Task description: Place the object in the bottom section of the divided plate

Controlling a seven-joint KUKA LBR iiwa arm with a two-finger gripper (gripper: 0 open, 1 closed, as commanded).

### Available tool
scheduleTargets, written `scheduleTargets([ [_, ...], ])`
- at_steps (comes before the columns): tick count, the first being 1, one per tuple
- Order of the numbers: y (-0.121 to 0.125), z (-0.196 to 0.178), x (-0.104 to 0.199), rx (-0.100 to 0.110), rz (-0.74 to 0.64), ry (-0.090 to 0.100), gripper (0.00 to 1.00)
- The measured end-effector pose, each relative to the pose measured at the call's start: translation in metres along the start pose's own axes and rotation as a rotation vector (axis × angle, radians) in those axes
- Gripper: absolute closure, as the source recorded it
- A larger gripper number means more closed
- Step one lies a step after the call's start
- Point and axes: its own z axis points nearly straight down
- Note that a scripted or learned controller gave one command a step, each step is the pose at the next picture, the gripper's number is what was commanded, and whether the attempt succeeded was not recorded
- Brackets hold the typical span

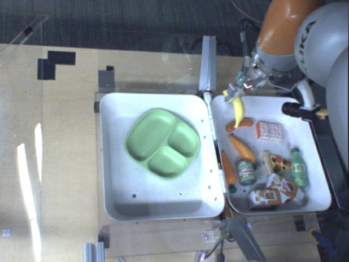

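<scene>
The gripper [238,93] hangs over the right bin's [322,162] eleven o'clock corner, fingers clamped on the banana [238,112] — it dangles above a sausage [240,124]. The plate [163,141] sits in the left bin [114,190].

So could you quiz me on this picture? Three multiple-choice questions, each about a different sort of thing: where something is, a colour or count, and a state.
1. Where is the divided plate?
A. In the left bin
B. In the right bin
C. On the bare bench

2. What colour is that plate?
A. Red
B. Green
C. Blue

3. What is the banana doing?
A. Lying on the plate
B. Hanging from the gripper over the right bin
C. Lying outside both bins

Answers:
1 A: the plate sits in the left bin.
2 B: all three sections are light green.
3 B: its top end sits between the fingers, above the toy food.
</scene>
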Motion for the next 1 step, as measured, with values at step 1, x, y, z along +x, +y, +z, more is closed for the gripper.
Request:
scheduleTargets([
  [1, 0.0254, 0.0123, 0.0492, 0.001, -0.041, 0.002, 1.00],
])
